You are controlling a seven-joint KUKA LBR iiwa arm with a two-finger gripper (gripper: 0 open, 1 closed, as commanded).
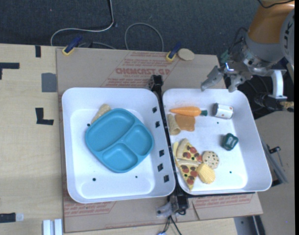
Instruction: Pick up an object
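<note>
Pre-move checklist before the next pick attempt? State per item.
1. Gripper holds nothing: ok, it sits above the far rim of the right bin, nothing between the jaws.
2. Jaws spread for a grasp: ok, they stand apart.
3. Targets in the right bin: ok, carrot, white cylinder, green piece, pizza slices, cookie.
4. Isolated target: ok, the green piece lies apart from the rest.
5. Pizza, cookie cluster separable: not ok, touching.
6. Item under blue tray: cannot tell.

Even, fairly bright light is cast from above. Mild glare is seen on the white bins (71, 131), below and left of the fingers (211, 80), which are slightly blurred. Soft shadows are thrown.
</note>
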